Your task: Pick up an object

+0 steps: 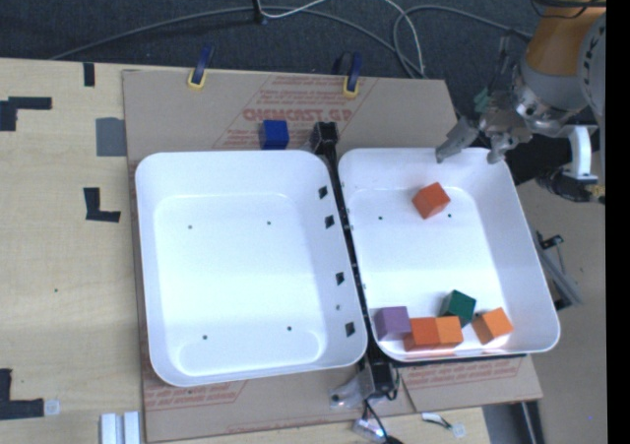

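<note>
Blocks crowd the near edge of the right bin (pixel 522 235): a purple cube (pixel 393 321) nearest the divider, a wider orange block (pixel 435 332) touching it, a green cube (pixel 458 305) just behind that one, and a tilted orange cube (pixel 493 325) at the near right corner. All look matte and hard-edged, like painted wood or foam. Farther back, a lone orange cube (pixel 430 200) sits well apart from the cluster, turned at an angle on the smooth white floor. The left bin (pixel 167 235) is the same shallow, rounded-corner moulded tray, glossy under the light, and black clips (pixel 338 235) join the two along their shared rim. Both rest on a brown cardboard sheet (pixel 295 102) with red print, where a small blue cube (pixel 275 133) lies just beyond the left bin. Over the far right corner of the right bin, the metal gripper (pixel 474 146) hangs with its two fingers spread apart, grasping nothing. Beyond, black and grey cables (pixel 325 4) snake across dark carpet.
</note>
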Controlling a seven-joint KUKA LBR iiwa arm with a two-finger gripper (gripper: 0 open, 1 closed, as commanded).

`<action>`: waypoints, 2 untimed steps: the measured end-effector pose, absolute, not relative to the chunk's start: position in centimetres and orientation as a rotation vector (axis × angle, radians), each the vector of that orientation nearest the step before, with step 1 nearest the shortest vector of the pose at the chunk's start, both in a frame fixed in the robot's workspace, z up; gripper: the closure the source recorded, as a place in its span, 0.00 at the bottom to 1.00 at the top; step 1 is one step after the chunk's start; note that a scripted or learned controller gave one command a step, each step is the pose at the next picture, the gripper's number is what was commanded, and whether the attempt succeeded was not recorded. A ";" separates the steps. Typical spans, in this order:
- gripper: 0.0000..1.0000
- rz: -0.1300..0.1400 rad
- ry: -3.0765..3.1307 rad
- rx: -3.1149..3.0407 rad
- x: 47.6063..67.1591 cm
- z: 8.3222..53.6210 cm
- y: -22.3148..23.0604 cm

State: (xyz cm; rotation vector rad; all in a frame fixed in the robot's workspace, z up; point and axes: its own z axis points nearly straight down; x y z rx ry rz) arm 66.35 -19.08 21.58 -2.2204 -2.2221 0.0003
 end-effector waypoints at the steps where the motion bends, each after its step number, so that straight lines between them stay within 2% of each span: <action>1: 0.00 0.010 -2.216 -2.213 66.9 8.6 -16.9; 2: 0.00 -0.001 -2.225 -2.218 64.8 8.9 -12.5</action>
